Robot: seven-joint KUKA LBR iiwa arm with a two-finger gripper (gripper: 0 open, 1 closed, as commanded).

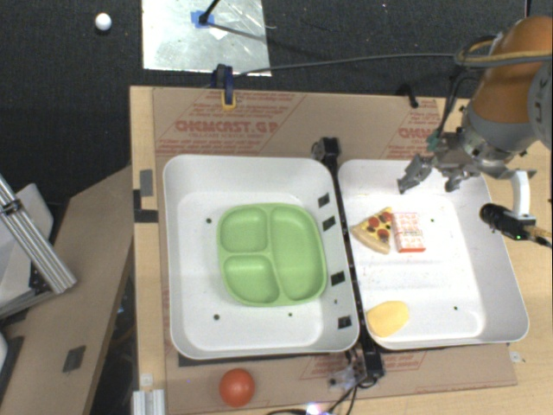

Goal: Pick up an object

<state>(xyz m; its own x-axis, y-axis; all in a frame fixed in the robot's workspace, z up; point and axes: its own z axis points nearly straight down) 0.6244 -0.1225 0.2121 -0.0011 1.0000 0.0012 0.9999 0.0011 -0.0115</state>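
The right bin holds a pizza slice, a small red and white box right beside it, and a yellow oval piece near the front left corner. My gripper hovers above the bin's back part, up and to the right of the pizza slice and box. Its two fingers stand apart, open, with nothing between them.
The left bin holds a green divided plate. A red ball lies on the bench in front of the left bin. A black clip sits at the back where the bins meet.
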